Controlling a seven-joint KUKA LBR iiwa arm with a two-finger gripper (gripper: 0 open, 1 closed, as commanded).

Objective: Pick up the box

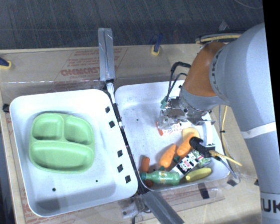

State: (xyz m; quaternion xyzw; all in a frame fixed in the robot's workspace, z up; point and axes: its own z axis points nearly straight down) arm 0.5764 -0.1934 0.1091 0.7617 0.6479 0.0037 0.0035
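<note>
Your gripper (173,116) hangs above the box (190,162), jaw state unclear; crowding carrots (168,154) could foul your grasp.

Smooth glossy white plastic bins (70,202) on a wooden bench (49,64); matt green plastic tray (62,141).

Red print on the surface (49,64) behind the bins looks like "CHEMCAST", faint and mirrored. White letters "KU" stand on the arm (271,204) at the lower right. The box (188,163) bears illegible print.
</note>
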